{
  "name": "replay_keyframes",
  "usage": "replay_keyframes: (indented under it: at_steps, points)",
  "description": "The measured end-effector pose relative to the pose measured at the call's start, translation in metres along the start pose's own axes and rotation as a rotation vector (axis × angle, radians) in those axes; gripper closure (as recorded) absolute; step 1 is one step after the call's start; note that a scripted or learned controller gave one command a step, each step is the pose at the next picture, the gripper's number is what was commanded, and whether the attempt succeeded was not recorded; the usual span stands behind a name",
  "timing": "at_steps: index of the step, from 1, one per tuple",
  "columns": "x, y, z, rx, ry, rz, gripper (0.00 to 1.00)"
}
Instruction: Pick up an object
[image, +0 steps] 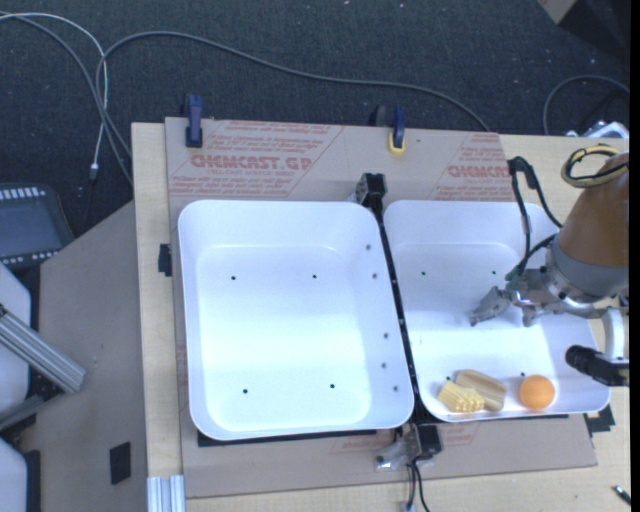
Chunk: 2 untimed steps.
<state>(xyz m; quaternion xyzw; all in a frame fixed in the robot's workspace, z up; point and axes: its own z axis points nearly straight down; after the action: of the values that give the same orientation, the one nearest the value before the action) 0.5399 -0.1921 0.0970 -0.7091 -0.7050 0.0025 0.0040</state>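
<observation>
At the bench's back edge you have two clamps: a blue one (193, 119) near the left corner and a blue-and-yellow one (397, 131) nearer the middle. Cables (100, 60) trail across the dark floor behind. A black clip (372, 187), probably a bracket, sits where the bins meet at the back.

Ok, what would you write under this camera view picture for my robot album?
Robot gripper hovers in the right bin above an orange ball, corn and bread roll.
</observation>
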Motion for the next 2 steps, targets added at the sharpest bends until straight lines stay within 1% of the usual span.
replay_keyframes:
  at_steps: [1, 2]
  points:
    - [0.002, 0.004, -0.015, -0.011, -0.002, -0.006, 1.0]
    - [0.036, 0.096, -0.137, -0.022, -0.004, -0.011, 1.0]
